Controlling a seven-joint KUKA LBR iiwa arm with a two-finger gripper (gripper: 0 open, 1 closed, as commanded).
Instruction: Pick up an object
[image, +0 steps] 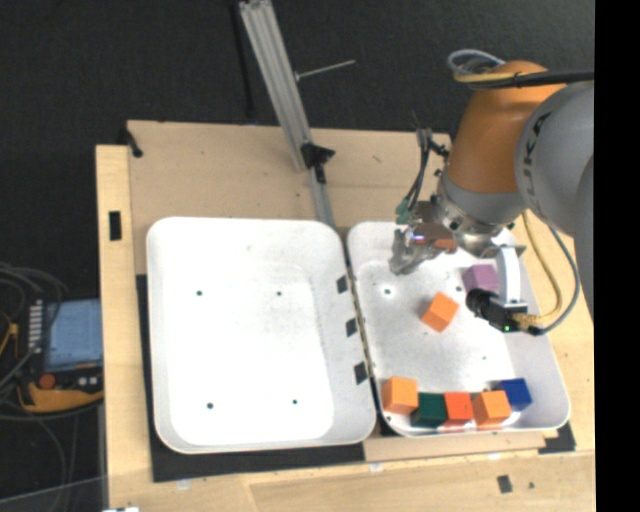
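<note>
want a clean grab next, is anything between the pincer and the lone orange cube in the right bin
Nothing visible. The pincer is above the right bin's upper left, and bare bin floor lies between it and the orange cube.

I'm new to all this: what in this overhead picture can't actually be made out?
- Whether the gripper is open or shut: small and blurred against the arm, camera view.
- The purple block: partly covered by the arm's wrist and a black fitting.
- The green block in the row along the right bin's near wall: partly hidden by its orange neighbours.
- The arm's base: cut off by the right edge.
</note>
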